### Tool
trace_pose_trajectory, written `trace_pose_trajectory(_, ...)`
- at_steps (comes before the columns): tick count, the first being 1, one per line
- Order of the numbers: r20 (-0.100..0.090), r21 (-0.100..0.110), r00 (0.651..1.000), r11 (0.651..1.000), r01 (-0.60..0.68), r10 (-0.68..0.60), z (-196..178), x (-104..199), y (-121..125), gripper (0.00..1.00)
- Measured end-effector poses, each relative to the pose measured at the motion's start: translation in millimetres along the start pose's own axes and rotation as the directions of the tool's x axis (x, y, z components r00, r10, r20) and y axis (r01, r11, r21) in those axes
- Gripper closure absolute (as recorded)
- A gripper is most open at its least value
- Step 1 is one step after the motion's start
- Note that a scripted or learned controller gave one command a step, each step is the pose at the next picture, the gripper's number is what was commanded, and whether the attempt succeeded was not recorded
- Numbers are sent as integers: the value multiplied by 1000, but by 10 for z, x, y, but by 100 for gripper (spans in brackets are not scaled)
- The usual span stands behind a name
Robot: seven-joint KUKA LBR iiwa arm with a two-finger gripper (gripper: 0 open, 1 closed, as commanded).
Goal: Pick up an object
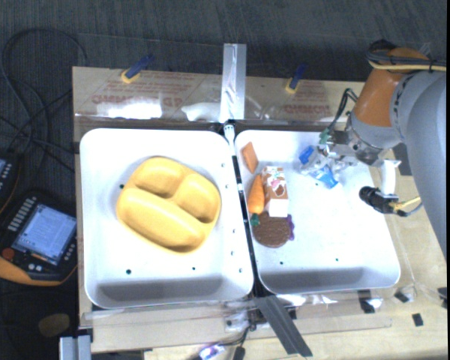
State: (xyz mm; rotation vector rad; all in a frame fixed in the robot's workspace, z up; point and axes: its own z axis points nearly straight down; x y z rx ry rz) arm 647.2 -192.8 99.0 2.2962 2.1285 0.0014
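Lying just beside tool (331,150), blue object (319,166), right bin (345,272)

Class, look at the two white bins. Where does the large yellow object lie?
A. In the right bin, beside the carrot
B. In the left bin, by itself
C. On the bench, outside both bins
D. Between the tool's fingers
B: the large yellow object lies alone in the left bin.

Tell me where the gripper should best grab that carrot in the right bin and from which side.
Probably the carrot's orange middle, from straight above, closing across its narrow width. It lies flat and lengthwise against the right bin's left wall, with the small box close on its other side, so room is tight.
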Motion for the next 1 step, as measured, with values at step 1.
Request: trace_pose_trajectory(1, -4, 10, 994, 994, -112, 112, -1229, 827, -183, 100)
